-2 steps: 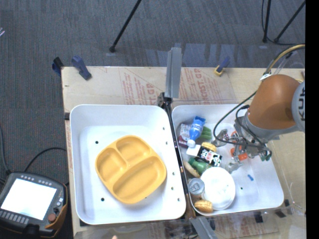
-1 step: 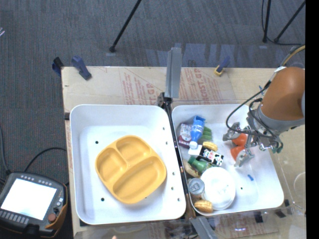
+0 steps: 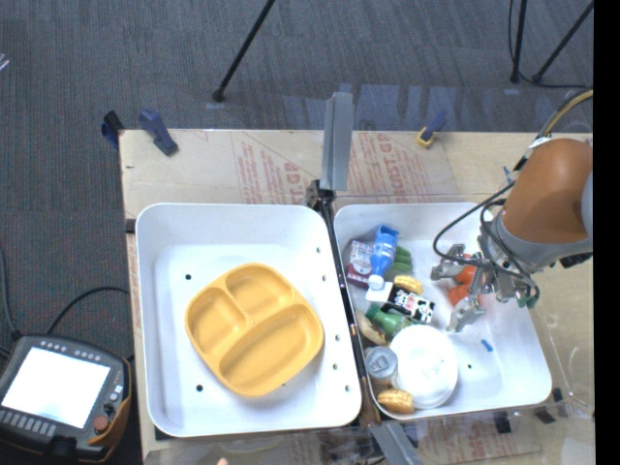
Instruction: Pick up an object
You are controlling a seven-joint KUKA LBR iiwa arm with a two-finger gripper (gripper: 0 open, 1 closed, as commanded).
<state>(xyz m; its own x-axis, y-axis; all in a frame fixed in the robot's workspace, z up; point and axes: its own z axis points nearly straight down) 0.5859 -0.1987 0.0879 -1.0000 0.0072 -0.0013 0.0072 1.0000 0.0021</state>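
The gripper [image 3: 472, 298] is positioned over the right bin [image 3: 513, 371], at its right half. An orange object [image 3: 465, 277] is seen among the fingers, but whether it is clamped cannot be told. Left of the gripper, a blue bottle [image 3: 384, 251], a black-and-white carton [image 3: 411, 306] and a white bowl [image 3: 424, 364] are clustered. A yellow divided plate [image 3: 254, 329] is located in the left bin [image 3: 165, 260]

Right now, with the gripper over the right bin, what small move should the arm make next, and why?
Probably shift left and descend. The gripper hangs over bare floor of the right bin, while the white bowl and blue bottle crowd that bin's left side.
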